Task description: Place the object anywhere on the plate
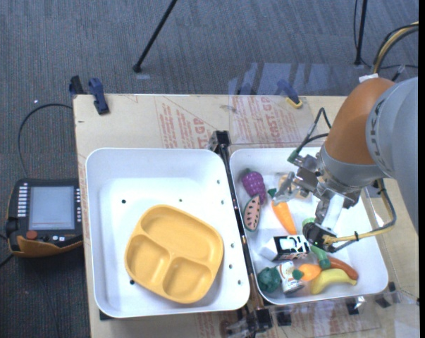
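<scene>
Yellow 3-compartment plate (173, 253) in left bin (99, 189). Gripper (288, 186) over right bin (378, 259), just beside carrot (285, 217) top, grapes (253, 183) near; spread or pressed together, cannot tell. Banana (332, 280), broccoli (269, 279) by front wall.

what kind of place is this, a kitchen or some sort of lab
Most likely a robotics lab: a robot arm reaches over a bin of toy food on a clamped bench, a teach pendant lies on the carpet, and tripod legs stand behind.
</scene>
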`<state>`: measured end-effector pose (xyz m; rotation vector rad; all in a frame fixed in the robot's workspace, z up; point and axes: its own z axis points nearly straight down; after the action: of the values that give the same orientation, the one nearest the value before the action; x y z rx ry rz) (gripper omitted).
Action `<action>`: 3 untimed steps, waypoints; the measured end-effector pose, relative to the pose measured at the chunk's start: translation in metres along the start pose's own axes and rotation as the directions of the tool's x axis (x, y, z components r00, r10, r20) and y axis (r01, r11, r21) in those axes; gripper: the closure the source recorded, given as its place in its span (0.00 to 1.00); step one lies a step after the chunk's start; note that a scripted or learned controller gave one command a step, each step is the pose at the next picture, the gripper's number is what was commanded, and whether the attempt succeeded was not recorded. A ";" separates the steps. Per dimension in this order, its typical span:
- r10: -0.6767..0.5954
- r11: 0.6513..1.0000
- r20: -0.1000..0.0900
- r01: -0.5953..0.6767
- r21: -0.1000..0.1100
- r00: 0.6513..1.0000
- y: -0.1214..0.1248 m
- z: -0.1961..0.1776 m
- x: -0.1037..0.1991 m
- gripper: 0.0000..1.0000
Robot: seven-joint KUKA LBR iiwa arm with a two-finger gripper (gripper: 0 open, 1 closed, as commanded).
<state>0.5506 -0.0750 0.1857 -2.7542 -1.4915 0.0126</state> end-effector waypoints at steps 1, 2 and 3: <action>0.000 1.000 0.000 0.000 0.000 1.000 0.000 0.000 0.000 0.00; 0.000 1.000 0.000 0.000 0.000 1.000 0.000 0.000 0.000 0.00; 0.000 1.000 0.000 0.000 0.000 1.000 0.000 0.000 0.000 0.00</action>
<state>0.5506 -0.0750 0.1857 -2.7542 -1.4915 0.0126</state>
